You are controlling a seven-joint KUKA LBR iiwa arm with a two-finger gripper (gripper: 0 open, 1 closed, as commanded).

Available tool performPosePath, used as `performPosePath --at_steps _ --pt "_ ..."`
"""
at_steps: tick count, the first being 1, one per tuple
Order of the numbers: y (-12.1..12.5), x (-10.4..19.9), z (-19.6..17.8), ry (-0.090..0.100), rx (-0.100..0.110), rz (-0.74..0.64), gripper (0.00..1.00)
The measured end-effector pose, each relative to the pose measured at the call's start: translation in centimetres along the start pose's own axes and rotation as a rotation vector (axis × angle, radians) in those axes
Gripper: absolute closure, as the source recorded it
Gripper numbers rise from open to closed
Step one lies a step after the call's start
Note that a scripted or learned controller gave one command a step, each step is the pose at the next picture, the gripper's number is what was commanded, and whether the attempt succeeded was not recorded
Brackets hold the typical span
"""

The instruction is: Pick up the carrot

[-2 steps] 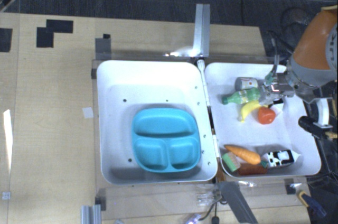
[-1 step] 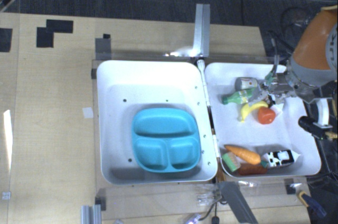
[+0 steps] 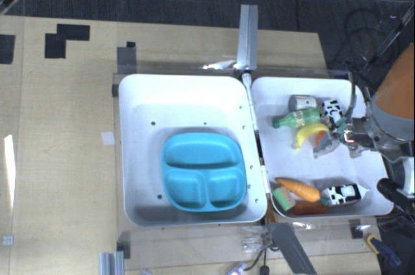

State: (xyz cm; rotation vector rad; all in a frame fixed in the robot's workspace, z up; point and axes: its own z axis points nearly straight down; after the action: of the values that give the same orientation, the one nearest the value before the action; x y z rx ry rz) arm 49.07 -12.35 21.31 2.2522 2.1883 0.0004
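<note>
The orange carrot lies in the right bin near its front wall, pointing left to right. It rests against a dark red item and a small green piece. My gripper hangs over the right side of the same bin, farther back than the carrot and apart from it, close to a yellow banana. The arm's orange band is at the right edge.
Near the gripper lie a green bottle, a grey can and a black-and-white toy. Another black-and-white toy lies just right of the carrot. The left bin holds a blue divided plate.
</note>
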Motion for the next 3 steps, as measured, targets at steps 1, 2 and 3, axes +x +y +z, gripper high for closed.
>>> performPosePath --at_steps 1,2,3 --pt "6.1 -5.0 -6.2 -0.002 -0.002 -0.039 0.0" --pt "3.7 -4.3 8.5 0.001 0.002 -0.03 0.0" --pt "0.0 -8.3 0.7 -0.001 -0.002 -0.005 0.0"
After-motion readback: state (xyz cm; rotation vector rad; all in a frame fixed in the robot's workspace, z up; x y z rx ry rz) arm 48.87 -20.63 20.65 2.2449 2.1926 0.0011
